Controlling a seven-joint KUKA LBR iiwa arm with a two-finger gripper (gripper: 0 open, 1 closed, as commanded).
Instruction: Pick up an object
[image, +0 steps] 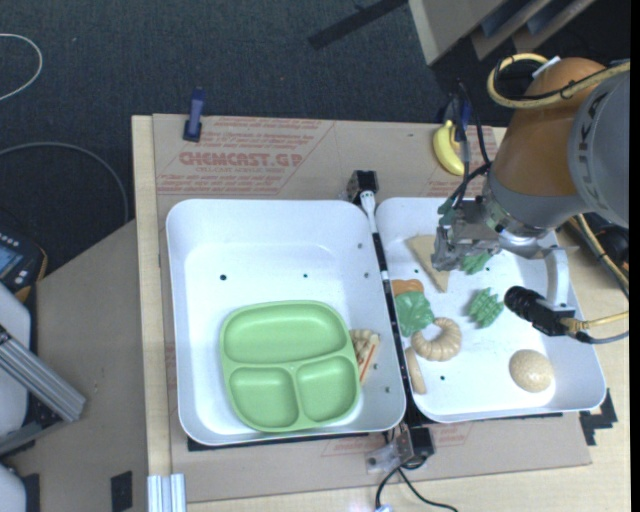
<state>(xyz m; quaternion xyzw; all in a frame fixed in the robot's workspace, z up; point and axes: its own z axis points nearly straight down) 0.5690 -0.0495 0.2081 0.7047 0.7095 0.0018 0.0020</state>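
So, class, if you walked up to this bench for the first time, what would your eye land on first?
Probably the green divided tray, large and bright in the left bin. Next, the grey and orange arm reaching from the right, its gripper low over the right bin among small toy foods, such as a ring-shaped pastry.

bench top: brown cardboard sheet (250, 150), red "CHEMCAST" print
blue clip (194, 115): far-left edge of sheet
black clamp (362, 186): far end of seam between bins
yellow object (449, 146): far right on sheet
floor: dark carpet (150, 50), thin cables
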